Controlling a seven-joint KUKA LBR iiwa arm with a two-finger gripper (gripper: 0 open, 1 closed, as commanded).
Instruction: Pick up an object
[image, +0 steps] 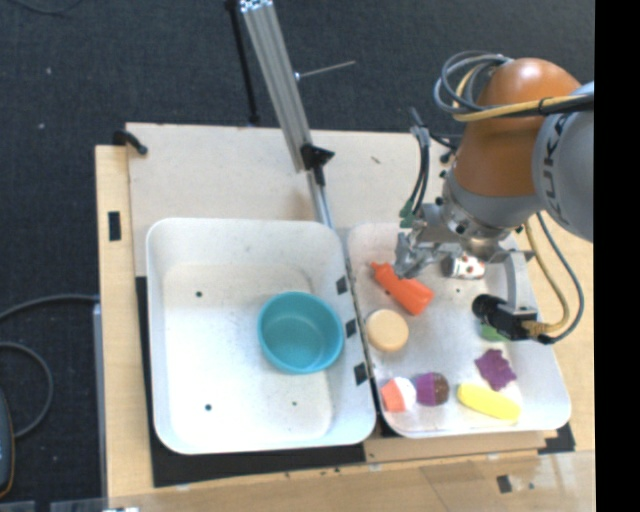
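My gripper (410, 262) hangs over the back left part of the right bin (545, 372). It is just above the upper end of an orange carrot-shaped piece (404, 289) that lies slanted on the bin floor. I cannot tell whether it touches the piece. A tan round piece (387, 330) lies just in front of the orange one.
A blue bowl (300, 332) sits in the left bin (200, 300). Along the right bin's front lie a red and white piece (397, 394), a dark purple-brown one (432, 388), a yellow one (488, 402) and a purple one (495, 367). A metal post (285, 90) rises behind the bins.
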